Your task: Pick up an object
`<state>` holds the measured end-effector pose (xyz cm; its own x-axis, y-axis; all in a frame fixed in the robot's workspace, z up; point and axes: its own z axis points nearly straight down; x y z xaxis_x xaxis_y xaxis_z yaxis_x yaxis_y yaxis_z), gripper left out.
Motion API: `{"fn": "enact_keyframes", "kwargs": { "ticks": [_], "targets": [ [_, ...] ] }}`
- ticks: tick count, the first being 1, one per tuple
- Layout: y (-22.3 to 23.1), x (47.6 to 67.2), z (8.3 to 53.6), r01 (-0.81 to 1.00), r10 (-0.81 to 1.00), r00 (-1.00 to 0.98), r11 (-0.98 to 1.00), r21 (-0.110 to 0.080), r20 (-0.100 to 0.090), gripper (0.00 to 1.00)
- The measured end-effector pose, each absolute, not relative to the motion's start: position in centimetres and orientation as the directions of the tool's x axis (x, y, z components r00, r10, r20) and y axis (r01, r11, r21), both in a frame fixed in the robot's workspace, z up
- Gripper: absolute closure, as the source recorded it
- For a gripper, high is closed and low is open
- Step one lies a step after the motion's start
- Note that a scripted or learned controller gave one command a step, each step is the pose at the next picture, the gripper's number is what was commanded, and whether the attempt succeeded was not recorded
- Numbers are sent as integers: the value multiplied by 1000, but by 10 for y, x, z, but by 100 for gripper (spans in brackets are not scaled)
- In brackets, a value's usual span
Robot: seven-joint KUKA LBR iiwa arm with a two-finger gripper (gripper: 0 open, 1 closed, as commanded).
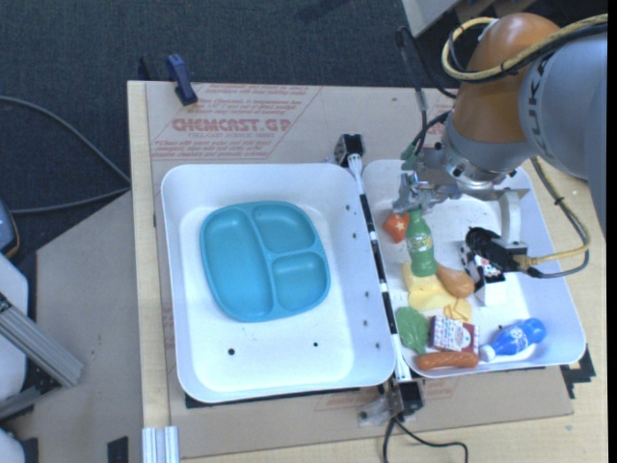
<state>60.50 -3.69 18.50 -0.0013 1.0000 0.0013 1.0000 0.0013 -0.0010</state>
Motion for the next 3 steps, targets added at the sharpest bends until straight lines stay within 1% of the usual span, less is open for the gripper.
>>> {"fn": "enact_keyframes", "kwargs": {
  "ticks": [1, 2, 3],
  "targets": [
    [1, 581, 184, 1000, 1000, -1, 1, -3, 1, 100],
    [-68, 559, 212, 1000, 1000, 2, -2, 0, -1, 100],
    [-15, 558, 184, 1000, 1000, -1, 1, -3, 1, 100]
  ]
}}
